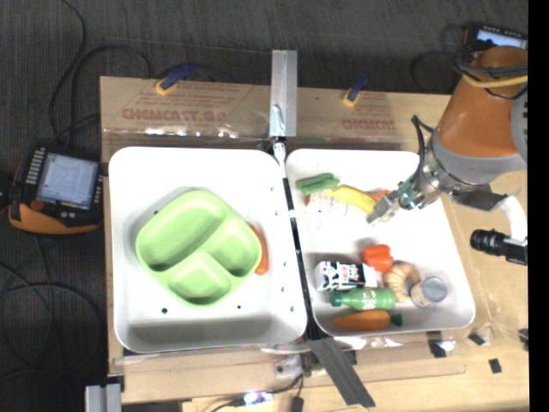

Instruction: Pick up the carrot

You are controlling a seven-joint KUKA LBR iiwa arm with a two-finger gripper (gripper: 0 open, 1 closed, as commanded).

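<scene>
- Camera view puts our gripper [383, 210] low in the upper half of the right bin [453, 230], its tip just beside the yellow end of the banana [353, 197].
- We cannot tell how the jaws stand; they are too small and dark to read, and we see nothing held at the tip.
- The carrot [364, 320] lies flat along the near wall of that same bin, orange body with a green stub at its right end.
- It sits well apart from our gripper, with the orange pepper [377, 257], the cow-print carton [343, 274] and the green bottle [367, 299] between them.
- The bottle lies just above the carrot, close enough that they may touch.
- The left bin [129, 187] holds the green divided plate [197, 245], with a sliver of something orange showing at its right edge; we cannot say what that is.
- Our judgement: nothing of the pick is done yet. We have yet to bring the arm toward the near wall, descend over the carrot, close on it and lift.
- The tight spot between bottle and bin wall looks like the hard part.
</scene>
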